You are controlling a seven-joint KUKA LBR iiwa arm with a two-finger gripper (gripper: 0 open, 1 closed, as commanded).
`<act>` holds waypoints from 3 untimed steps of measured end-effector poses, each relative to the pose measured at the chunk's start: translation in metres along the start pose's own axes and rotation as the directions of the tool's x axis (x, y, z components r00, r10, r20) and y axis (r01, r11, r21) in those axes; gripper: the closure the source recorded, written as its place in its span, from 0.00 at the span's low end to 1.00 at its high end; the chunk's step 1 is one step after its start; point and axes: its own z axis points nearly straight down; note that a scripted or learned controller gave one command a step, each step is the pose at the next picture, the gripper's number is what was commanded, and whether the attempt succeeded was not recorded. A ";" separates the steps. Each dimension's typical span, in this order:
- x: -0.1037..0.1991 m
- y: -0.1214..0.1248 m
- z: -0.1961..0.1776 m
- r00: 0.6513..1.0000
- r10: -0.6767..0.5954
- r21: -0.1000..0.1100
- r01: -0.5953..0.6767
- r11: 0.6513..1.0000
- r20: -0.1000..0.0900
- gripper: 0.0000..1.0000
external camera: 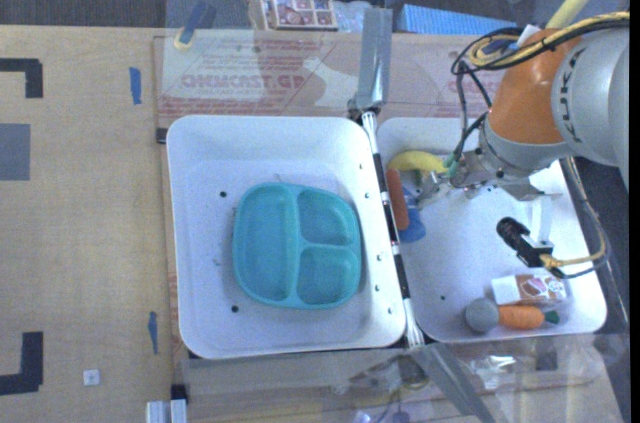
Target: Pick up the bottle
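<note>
fingers (436,189) state unclear | by right bin (450,281) left wall | bottle (399,200) beside

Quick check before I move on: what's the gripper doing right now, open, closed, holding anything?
Gripper: over the right bin, near the yellow banana; open or closed cannot be told, and nothing is seen held.

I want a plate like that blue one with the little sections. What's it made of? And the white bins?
The plate looks like plastic: even turquoise colour, soft sheen, rounded moulded dividers. The white bins also look like plastic, smooth and matte with rounded corners, though the view can't confirm it.
</note>
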 end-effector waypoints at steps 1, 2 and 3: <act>0.001 0.043 0.001 0.972 0.234 0.008 -0.234 0.972 0.000 0.00; 0.012 -0.014 0.001 0.992 0.129 0.002 -0.129 0.992 -0.005 0.00; 0.023 -0.049 0.000 0.990 0.143 0.003 -0.143 0.990 -0.005 0.00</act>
